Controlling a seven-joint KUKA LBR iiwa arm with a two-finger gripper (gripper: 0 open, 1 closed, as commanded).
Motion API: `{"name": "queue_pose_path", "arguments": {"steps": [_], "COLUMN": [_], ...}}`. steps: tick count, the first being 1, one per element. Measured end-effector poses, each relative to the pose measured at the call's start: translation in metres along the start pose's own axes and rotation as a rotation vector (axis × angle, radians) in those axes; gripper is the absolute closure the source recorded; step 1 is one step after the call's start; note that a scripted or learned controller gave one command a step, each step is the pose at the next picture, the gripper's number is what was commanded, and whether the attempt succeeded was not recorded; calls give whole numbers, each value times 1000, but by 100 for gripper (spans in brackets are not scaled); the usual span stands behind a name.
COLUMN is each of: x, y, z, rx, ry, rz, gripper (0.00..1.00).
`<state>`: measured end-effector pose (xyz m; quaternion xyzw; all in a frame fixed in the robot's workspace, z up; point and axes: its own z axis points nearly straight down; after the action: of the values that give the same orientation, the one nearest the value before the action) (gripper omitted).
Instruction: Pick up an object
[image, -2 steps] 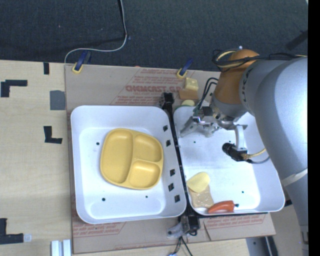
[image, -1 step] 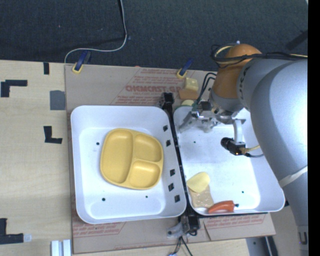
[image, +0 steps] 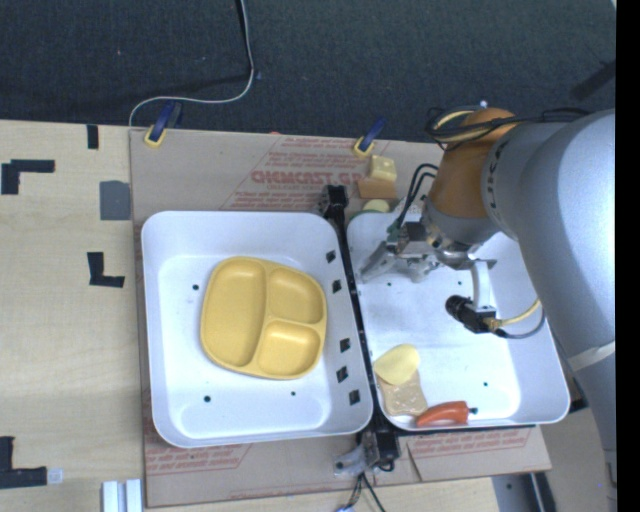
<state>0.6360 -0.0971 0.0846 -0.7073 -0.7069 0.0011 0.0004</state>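
Note:
My gripper (image: 386, 262) hangs low over the upper left corner of the right bin (image: 500, 360), close to the divider between the bins. Nothing shows in it. At that bin's front left lie a pale yellow rounded piece (image: 397, 362), a beige flat piece (image: 404, 398) just below it, and a red-orange pepper-like item (image: 443, 412) against the front wall. They are well apart from the gripper. A yellow divided plate (image: 264, 317) fills the middle of the left bin (image: 170, 380).
The grey arm (image: 565, 230) with its orange band (image: 465, 180) covers the right bin's upper right part. A black cable connector (image: 470, 314) hangs beside the wrist. Behind the bins on the cardboard sit a yellow block (image: 378, 178) and a small pale round item (image: 375, 207).

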Motion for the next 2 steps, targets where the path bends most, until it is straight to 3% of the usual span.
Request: {"name": "queue_pose_path", "arguments": {"steps": [1,2], "x": [24,53], "y": [21,32], "z": [-107,-99], "rx": [-12,-2], "ry": [1,2], "rz": [-5,-4], "gripper": [0,0]}}
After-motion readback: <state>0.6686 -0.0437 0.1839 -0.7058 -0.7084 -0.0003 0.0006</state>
